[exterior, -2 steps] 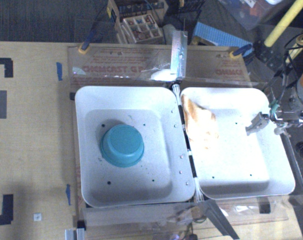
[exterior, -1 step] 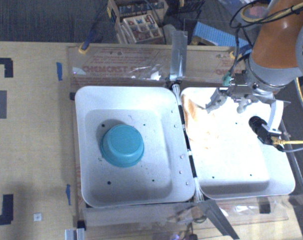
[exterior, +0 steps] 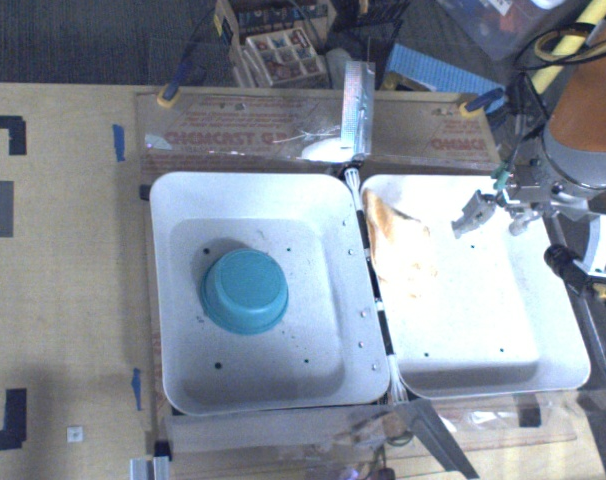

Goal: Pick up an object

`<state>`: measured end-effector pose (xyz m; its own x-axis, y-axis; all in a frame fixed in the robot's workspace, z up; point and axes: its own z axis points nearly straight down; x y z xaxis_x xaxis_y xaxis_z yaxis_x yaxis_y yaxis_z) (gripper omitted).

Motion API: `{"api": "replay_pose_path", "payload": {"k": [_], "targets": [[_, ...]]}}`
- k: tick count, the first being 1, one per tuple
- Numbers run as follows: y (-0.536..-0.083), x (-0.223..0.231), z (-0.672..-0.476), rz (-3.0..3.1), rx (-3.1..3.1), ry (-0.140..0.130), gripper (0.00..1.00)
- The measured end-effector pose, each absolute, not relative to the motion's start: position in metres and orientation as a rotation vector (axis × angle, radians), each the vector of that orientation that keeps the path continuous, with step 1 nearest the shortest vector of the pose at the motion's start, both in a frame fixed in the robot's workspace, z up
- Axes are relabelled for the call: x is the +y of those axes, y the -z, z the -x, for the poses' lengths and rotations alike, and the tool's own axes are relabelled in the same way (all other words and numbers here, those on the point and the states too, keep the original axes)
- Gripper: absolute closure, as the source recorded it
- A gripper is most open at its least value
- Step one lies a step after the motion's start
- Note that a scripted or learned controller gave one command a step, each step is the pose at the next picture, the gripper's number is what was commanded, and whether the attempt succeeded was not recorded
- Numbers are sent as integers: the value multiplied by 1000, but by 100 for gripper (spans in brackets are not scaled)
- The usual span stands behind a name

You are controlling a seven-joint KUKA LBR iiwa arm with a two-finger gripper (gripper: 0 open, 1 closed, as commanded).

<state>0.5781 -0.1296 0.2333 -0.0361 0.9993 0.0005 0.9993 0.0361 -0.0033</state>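
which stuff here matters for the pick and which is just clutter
Job:
blue bowl, upside down in the left bin
end effector over the right bin

Clutter:
cardboard sheet behind the bins
boxes beyond it
blue tape marks on the bench

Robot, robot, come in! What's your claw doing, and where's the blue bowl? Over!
Claw above right bin, far edge, nothing seen in it. Blue bowl upside down in left bin, untouched. Nothing around the bowl. Over.

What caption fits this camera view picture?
Robot arm's gripper hovers over the right bin; a blue bowl sits upside down in the left bin.
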Motion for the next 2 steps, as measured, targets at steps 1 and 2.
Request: {"api": "replay_pose_path", "payload": {"k": [1, 2], "targets": [[-96, -99, -598, 1957, -2464, 5, 0], [-105, -101, -599, 1962, -2460, 8, 100]]}}
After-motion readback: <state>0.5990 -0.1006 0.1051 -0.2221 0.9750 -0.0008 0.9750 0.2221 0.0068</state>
